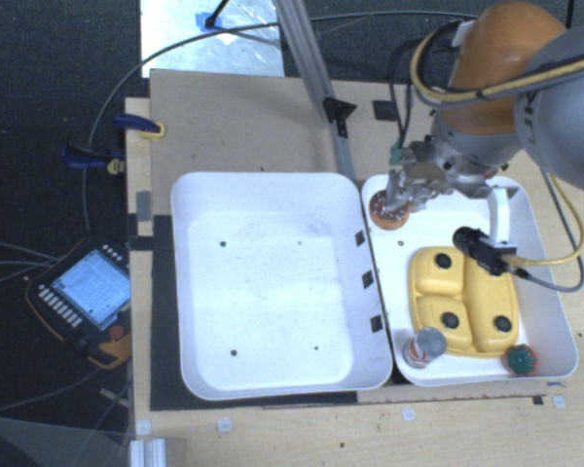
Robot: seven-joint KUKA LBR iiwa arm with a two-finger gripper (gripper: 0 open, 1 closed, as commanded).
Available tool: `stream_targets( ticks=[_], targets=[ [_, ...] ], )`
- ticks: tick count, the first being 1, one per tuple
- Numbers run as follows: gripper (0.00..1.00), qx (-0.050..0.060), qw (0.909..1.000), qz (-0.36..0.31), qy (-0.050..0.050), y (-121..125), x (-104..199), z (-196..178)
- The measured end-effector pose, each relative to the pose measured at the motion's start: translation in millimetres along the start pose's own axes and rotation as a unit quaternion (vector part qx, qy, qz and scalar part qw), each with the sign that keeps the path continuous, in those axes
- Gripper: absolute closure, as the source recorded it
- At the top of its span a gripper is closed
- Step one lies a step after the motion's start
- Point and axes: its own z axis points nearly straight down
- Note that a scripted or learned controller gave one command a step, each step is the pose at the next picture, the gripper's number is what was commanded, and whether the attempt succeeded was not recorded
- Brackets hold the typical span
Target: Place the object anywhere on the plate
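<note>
your gripper [397, 200] sits low in the right bin [555, 305], right over a small brown round object [388, 212] at its far left corner, whether clamped i cannot tell, with the yellow sectioned plate [467, 302] just below-right, near enough for placing.

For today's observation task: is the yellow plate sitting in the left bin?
No, the yellow plate lies in the right bin, beside the left bin.
</note>
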Motion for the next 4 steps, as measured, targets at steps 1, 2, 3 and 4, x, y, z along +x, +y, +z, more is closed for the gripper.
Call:
stream_targets(
  ticks=[1,2,3,4],
  targets=[
    [1.00,0.000,1.0000,0.000,0.000,-13,50,-3],
    [1.00,0.001,1.0000,-0.001,0.000,-40,105,4],
    [1.00,0.001,1.0000,0.000,0.000,-62,153,8],
    [1.00,0.002,1.0000,0.001,-0.001,-69,181,34]
  ],
)
